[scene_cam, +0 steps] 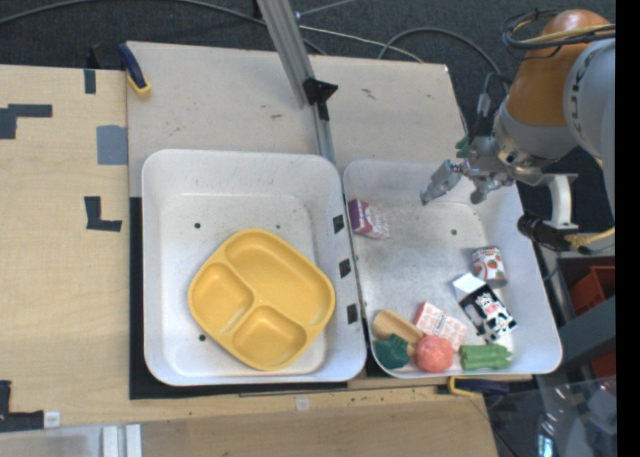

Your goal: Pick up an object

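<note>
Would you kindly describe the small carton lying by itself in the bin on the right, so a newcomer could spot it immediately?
Start at the right-hand white bin, beside the bin holding the yellow divided tray. Near its upper left, close to the shared wall, lies a small pink-and-white carton. It lies alone, whereas the other items cluster along the bin's lower right.

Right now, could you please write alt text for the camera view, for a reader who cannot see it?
A grey and orange robot arm holds its open gripper over the far end of the right bin, gripping nothing. Small toy foods cluster at that bin's near end; a pink carton lies apart. The left bin holds a yellow divided tray.
</note>
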Motion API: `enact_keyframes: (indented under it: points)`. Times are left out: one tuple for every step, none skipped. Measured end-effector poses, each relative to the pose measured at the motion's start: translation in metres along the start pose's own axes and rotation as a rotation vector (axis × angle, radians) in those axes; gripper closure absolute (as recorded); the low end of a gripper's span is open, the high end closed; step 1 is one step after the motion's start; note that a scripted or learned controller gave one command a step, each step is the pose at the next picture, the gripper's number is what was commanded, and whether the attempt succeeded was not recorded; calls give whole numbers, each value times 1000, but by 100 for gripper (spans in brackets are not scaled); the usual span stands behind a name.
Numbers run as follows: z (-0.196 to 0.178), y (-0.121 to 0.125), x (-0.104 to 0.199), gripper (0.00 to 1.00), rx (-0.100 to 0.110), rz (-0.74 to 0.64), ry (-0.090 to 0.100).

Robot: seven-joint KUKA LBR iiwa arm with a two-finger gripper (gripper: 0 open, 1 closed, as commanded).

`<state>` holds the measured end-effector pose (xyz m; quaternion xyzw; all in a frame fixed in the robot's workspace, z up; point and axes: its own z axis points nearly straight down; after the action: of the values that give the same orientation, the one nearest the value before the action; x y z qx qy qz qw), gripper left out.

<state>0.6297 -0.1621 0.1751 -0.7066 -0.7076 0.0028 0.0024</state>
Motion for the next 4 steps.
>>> enact_keyframes:
  points:
    - [51,-1,-9,0,-1,0,0]
    - [38,1,-8,100,-5,-2,0]
    - [-9,0,-15,100,-11,0,-1]
    - [-52,3,-10,100,-11,-1,0]
